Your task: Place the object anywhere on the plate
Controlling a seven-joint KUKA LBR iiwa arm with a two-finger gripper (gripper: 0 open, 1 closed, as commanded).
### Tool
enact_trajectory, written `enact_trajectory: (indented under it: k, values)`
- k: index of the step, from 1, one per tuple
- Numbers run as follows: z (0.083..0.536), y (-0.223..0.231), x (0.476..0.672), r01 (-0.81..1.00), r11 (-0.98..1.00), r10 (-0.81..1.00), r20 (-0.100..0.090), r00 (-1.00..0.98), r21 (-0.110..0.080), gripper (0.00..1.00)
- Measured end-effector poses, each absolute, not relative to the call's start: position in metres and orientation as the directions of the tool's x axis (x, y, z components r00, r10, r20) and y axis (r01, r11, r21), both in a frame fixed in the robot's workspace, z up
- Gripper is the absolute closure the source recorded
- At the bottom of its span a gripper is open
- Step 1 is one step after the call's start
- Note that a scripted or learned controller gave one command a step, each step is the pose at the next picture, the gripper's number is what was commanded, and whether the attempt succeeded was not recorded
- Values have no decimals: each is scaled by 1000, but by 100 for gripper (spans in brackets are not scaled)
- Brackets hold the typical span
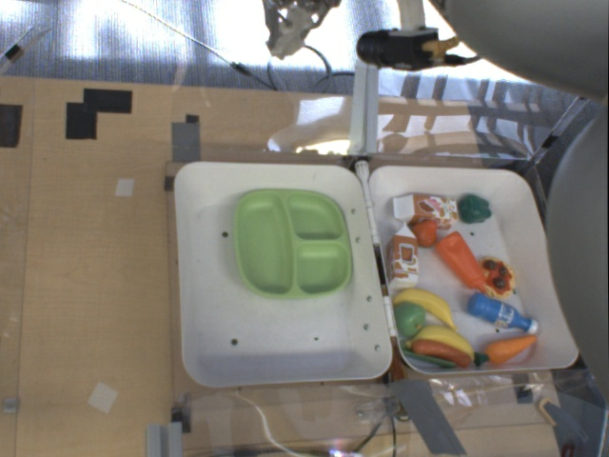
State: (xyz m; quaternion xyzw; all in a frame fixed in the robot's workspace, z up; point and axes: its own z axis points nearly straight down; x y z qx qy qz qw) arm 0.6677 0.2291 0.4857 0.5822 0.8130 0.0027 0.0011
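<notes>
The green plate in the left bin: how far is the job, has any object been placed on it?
Nothing looks done: the green plate in the left bin carries no object. The gripper hangs high above the bench, behind both bins, with no toy between its fingers. The toys, among them a blue bottle and a banana, lie in the right bin. Picking and placing are both left.

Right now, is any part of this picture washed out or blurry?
In the camera view, glare whitens the striped surface behind the bench; the big grey arm at upper right looks soft and out of focus; the green plate and the toy food show evenly lit and fairly sharp.
</notes>
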Motion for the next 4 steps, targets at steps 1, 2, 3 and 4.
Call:
enact_trajectory:
  k: [1,2,3,4]
  values:
    - [396,226,586,943,333,943,1,-333,-1,100]
    - [382,136,525,799,601,799,-3,-601,6,100]
    - [433,188,610,783,622,783,-3,-622,8,100]
    - [454,181,519,736,677,736,-4,-677,9,100]
